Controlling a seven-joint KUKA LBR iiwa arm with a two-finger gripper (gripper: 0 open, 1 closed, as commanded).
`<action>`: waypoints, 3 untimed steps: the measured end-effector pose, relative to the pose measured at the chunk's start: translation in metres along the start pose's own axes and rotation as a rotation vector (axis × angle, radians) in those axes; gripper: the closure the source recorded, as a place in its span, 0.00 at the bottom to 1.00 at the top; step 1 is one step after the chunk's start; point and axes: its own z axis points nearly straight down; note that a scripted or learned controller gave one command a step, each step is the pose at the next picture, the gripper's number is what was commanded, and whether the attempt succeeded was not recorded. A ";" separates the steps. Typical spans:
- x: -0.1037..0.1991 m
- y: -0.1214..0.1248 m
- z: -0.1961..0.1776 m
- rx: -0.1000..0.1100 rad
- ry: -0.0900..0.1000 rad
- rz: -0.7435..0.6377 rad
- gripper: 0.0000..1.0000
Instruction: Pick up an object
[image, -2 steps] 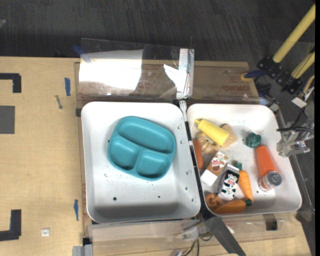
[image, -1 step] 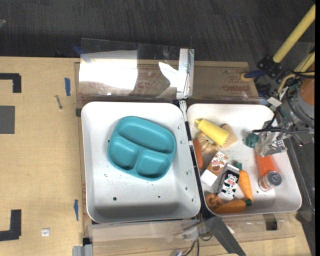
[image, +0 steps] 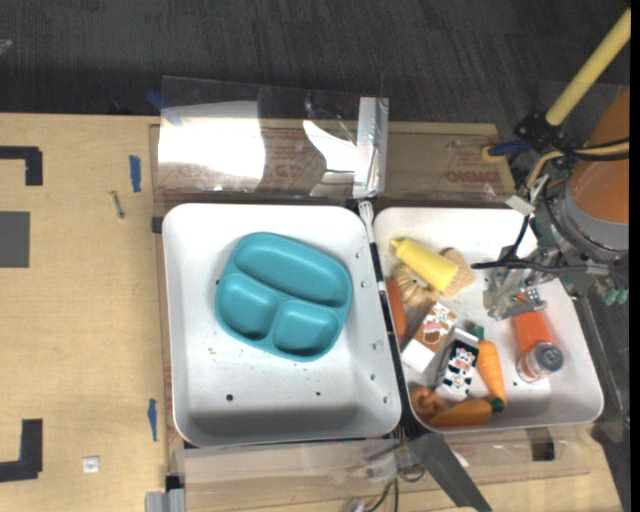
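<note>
Here the gripper (image: 512, 292) hangs low over the right bin (image: 585, 400), just above an orange bottle (image: 533, 343).

The bottle lies on its side on bare bin floor, apart from the heap of carrots (image: 489, 370), a yellow piece (image: 428, 264) and a small black-and-white carton (image: 459, 367), which probably makes it the easiest pick. How the tool is set I cannot tell, and nothing visibly sits in it. The left bin (image: 190, 390) holds a teal divided tray (image: 284, 293).

Teal divided plate (image: 283, 293) in left bin (image: 190, 380); blue tape marks (image: 134, 172) on bench (image: 70, 300)
</note>
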 end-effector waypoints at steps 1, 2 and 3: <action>0.001 -0.001 0.001 0.000 0.002 0.003 0.00; 0.023 0.000 0.132 0.013 -0.024 0.052 0.00; 0.027 -0.036 0.161 0.008 -0.007 -0.196 0.00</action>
